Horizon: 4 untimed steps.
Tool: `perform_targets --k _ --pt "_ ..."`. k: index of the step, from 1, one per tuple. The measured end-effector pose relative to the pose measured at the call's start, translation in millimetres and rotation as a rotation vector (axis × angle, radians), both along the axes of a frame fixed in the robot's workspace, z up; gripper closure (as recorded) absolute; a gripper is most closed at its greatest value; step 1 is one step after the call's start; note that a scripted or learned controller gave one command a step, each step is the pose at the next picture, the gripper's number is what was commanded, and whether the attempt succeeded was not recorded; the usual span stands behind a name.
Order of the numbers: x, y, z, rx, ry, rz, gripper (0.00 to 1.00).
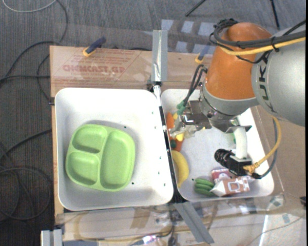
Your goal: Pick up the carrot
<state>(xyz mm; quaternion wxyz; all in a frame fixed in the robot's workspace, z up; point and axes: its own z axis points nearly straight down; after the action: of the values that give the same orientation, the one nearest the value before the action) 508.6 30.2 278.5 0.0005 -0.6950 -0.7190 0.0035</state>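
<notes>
Camera view looks down on the worktop (92, 68), where the left bin (66, 104) carries a green divided plate (100, 157) set toward its lower half, with bare white floor along the upper edge and the upper right corner. The right bin (203, 155) is more crowded. The carrot (170, 122) lies tight along this bin's left wall, roughly parallel to the rim shared with the left bin, so there is hardly any room on its wall side. The arm (236, 70) reaches in from the right and covers the upper part of the bin. The claw (187, 123) sits just beside the carrot, over its middle stretch and partly in front of it. Whether the claw is spread, pressed together or pinching the carrot cannot be told from here. A banana (181, 167) lies just below the carrot's lower end, also against the left wall. A green vegetable (203, 186) and a red and white carton (232, 185) sit along the bin's lower edge, touching each other. Bare floor remains in the bin's middle, between the carrot and the carton.
</notes>
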Motion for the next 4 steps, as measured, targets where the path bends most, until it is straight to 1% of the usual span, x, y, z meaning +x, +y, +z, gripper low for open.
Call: perform_targets --k 1,2,3,4 --pt "-26.0 36.8 -44.5 0.000 0.002 -0.247 1.00" --pt "-26.4 37.3 -38.0 -0.003 0.009 -0.245 1.00" --pt "4.2 -17.6 -20.9 0.000 -0.001 -0.149 1.00" --pt "-26.5 23.9 -97.6 0.000 0.003 -0.350 1.00"
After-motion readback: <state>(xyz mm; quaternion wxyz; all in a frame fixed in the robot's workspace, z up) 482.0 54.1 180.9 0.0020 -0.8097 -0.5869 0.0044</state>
